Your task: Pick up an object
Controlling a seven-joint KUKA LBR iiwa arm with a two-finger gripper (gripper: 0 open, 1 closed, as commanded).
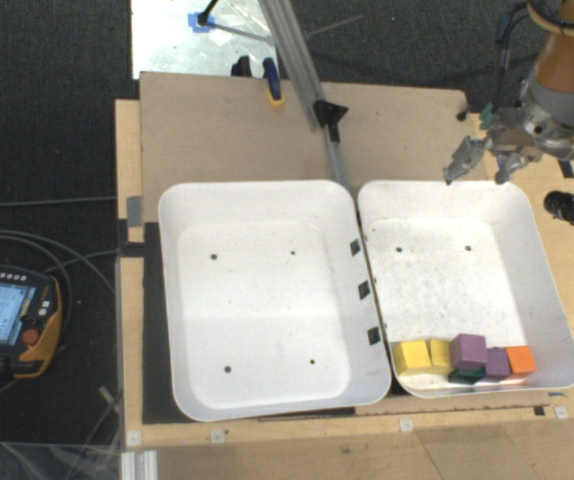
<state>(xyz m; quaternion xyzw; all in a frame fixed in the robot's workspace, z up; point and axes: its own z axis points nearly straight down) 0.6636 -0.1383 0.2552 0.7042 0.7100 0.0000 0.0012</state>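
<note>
Two bins side by side on the bench

The shallow white plastic right bin [542,258] holds small coloured blocks [464,357] clustered along its near edge, beside the matching left bin [172,268].

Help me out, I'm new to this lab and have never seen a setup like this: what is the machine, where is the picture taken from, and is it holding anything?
The picture comes from a single camera fixed above the bench, looking down at a slant. The machine at upper right is a robot arm, grey with an orange band, ending in a two-finger gripper. Its fingers are spread and nothing sits between them, so it holds nothing. It hovers over the far edge of the right bin, one of two shallow white bins side by side; the other is the left bin. Along the right bin's near edge lie small blocks: a yellow block, a purple block, a dark green block and an orange block. The arm's job is to pick one up.
</note>
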